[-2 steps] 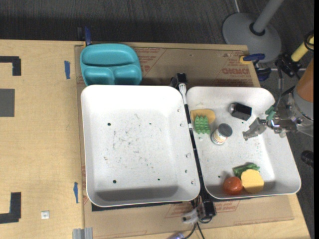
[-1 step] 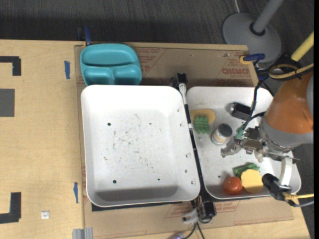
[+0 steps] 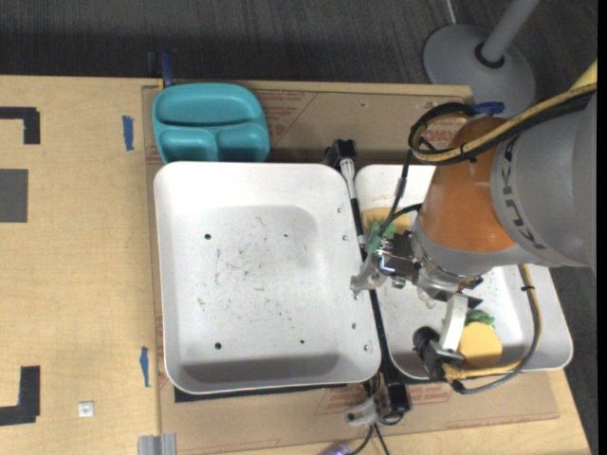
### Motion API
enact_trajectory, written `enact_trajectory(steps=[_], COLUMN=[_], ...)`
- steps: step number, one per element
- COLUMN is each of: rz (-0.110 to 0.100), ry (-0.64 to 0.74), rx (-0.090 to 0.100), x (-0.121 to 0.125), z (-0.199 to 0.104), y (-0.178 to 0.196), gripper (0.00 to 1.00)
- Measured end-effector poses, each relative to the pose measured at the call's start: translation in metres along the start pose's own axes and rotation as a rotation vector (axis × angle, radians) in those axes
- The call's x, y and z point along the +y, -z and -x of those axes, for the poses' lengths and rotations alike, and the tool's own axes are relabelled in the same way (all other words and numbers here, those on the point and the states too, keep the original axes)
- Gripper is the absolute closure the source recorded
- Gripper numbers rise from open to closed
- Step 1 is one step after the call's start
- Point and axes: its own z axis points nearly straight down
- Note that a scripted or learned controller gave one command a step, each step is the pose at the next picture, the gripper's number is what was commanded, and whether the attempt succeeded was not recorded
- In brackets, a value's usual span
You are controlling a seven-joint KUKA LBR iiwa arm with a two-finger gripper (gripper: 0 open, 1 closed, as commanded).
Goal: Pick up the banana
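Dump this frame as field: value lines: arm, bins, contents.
arm: grey robot arm with orange band, over the right bin
right bin: shallow white plastic bin, largely covered by the arm
left bin: shallow white plastic bin, scuffed floor
tray: teal divided plastic tray, behind the left bin
right bin contents: chunky yellow item near the front, green piece beside it; yellow-green sliver at the arm's edge
target: not clearly identifiable

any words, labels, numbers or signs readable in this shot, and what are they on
Nothing here can be read as text.
Reddish print on the cardboard sheet, far edge: too blurred to read.
Black corner marks on the bench: plain shapes, no letters.
Small white square on the bench: too small to tell.
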Motion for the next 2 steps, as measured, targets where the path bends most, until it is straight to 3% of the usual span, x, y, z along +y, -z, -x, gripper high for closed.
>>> enact_trajectory(steps=[1, 2], rz=[0.000, 0.000], ry=[0.154, 0.523], rx=[-0.001, 0.001], x=[-0.018, -0.041], z=[-0.059, -0.139], y=[0.000, -0.099], gripper=[0.00, 0.00])
